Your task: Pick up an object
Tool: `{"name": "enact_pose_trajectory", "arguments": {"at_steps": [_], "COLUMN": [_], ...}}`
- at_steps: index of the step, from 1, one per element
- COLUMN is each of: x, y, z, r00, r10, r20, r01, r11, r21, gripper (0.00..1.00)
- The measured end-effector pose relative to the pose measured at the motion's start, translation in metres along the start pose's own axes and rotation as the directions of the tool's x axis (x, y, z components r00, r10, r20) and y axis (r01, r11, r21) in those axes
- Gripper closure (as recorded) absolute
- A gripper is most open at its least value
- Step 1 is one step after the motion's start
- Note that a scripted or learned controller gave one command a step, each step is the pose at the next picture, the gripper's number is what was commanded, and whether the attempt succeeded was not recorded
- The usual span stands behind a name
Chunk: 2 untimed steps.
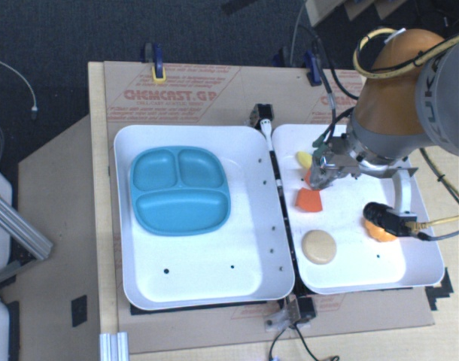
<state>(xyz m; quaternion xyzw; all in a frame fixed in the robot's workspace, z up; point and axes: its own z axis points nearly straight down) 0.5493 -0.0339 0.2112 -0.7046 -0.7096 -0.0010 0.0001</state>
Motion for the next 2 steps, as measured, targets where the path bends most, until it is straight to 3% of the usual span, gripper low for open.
{"name": "enact_pose_trajectory", "arguments": {"at_steps": [1,2], "x": [0.055,0.106], "y": [0.03,0.042], "z": [0.003,-0.005], "r00": [1.0,1.0], "r10": [0.0,0.001], "r20": [-0.001,0.0], "r01": [0.0,-0.001], "r11": [1.0,1.0], "r21": [0.0,-0.001], "gripper": [1.0,1.0]}}
